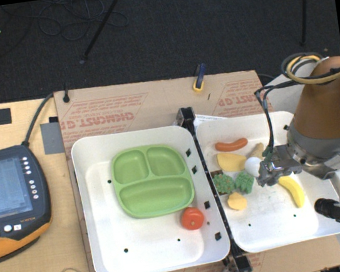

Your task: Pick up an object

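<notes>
- Sitting at the far nine o'clock edge of the bench, a teach pendant [5, 200] with a grey screen and an orange underside rests on the tan surface, its cable running up toward twelve o'clock.
- Left white bin [105, 249] holds a green divided plate [152, 180] near its centre, three compartments showing.
- At five o'clock from the plate, a red tomato [192, 218] lies just beside the plate's corner, close to the bin's right wall.
- Black clips run along the seam where the two bins meet.
- Right white bin [279, 233] carries a cluster of toy food in its upper left part: a sausage [231, 145] at twelve o'clock of the group, a yellow wedge [231, 161] just below it, green broccoli [234, 183] under that, and a small yellow piece [237, 202] at six o'clock.
- A white egg-like ball [252, 165] sits at three o'clock of the yellow wedge, touching or nearly touching the gripper.
- The gripper [268, 173] hangs low over the bin just beside the ball and broccoli; whether its claw is wide or narrow, I cannot tell.
- A banana [292, 190] lies at five o'clock of the gripper, just beside it.
- The grey arm with its orange band [321, 109] enters from three o'clock.
</notes>
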Robot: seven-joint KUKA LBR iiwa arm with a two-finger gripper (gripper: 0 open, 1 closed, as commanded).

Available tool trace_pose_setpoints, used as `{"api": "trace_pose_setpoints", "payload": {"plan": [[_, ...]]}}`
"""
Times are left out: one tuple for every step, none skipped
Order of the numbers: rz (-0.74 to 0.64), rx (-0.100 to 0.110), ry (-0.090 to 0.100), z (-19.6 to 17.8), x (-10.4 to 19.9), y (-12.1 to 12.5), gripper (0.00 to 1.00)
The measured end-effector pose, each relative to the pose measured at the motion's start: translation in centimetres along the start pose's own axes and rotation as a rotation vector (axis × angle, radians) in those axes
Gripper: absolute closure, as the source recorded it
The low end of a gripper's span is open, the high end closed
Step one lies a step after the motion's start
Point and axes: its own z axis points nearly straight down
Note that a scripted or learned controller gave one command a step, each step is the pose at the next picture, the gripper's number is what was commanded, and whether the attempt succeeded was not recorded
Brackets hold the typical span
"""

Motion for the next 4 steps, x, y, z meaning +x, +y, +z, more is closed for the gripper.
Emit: {"api": "trace_pose_setpoints", "payload": {"plan": [[0.0, 0.002, 0.0, -2.1, -0.1, 0.1, 1.0], [-0.002, 0.004, 0.001, -1.4, 3.4, 2.8, 1.0], [-0.005, 0.002, 0.002, -2.8, 8.0, 5.4, 1.0], [-0.001, 0.006, 0.0, -0.9, 9.8, 7.2, 1.0]]}}
